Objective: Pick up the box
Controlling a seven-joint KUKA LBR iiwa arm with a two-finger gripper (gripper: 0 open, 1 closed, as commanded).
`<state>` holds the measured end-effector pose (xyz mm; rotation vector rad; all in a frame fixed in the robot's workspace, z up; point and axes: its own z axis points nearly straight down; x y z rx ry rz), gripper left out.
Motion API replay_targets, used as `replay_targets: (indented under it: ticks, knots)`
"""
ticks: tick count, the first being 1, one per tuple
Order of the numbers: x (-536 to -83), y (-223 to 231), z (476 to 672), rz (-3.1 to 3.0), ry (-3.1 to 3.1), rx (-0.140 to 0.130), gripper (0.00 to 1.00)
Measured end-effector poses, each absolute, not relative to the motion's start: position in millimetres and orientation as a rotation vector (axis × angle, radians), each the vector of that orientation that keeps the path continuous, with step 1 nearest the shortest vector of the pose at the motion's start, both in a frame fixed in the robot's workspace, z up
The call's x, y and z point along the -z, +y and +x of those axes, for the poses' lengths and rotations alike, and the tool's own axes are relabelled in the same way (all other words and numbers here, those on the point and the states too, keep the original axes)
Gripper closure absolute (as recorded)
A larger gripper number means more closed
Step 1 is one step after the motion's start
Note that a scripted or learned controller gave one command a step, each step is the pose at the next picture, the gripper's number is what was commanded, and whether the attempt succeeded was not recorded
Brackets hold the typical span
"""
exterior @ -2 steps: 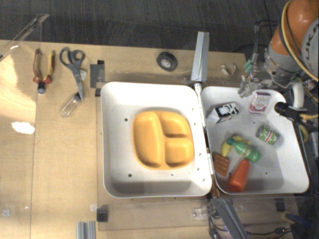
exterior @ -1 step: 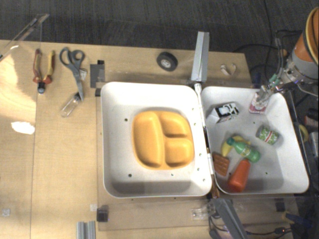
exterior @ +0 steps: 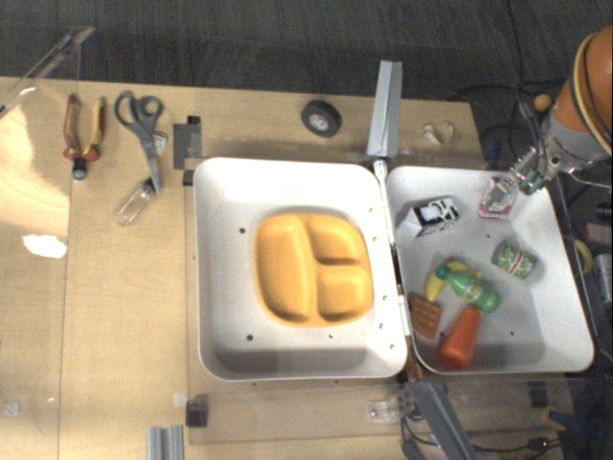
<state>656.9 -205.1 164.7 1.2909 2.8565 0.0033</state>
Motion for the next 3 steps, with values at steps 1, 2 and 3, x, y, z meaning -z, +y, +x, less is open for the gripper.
replay_targets:
  ticks: [1, 2, 3]
  knots:
    - [-226.5, -158.7, 625.2, 0.848, 3.013, -0.004, 1.00]
    - [-263.6, -67.0, 588.8, 0.534, 3.084, -0.004, 1.00]
    - [-242.6, -11.4, 557.1, -0.156, 3.129, -0.002, 1.00]
